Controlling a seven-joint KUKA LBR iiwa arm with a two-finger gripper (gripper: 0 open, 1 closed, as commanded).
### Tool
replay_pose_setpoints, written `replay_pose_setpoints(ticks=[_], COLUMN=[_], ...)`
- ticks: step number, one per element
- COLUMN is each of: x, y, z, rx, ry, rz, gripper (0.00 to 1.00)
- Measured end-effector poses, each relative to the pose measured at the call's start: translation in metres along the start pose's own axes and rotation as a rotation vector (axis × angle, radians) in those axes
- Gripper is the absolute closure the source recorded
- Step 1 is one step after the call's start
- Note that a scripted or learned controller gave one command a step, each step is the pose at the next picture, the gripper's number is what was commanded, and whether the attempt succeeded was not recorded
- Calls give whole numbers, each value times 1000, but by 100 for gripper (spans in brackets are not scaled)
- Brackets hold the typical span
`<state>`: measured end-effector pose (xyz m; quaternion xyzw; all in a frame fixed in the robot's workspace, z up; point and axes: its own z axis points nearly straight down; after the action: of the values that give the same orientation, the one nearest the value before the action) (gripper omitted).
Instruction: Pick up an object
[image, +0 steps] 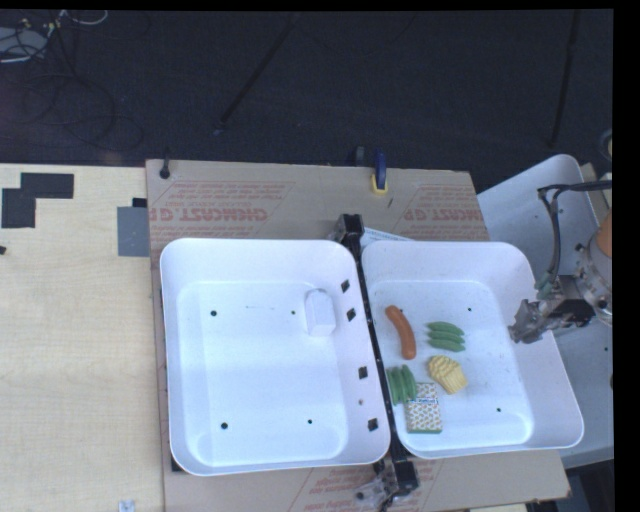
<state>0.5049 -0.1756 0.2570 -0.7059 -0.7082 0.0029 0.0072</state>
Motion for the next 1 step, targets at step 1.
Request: replay_pose_setpoints(ticks=[1], x=[-29], y=[-23], z=[-195], rx=[-31], ry=[-14], rz=[4], gripper=[100])
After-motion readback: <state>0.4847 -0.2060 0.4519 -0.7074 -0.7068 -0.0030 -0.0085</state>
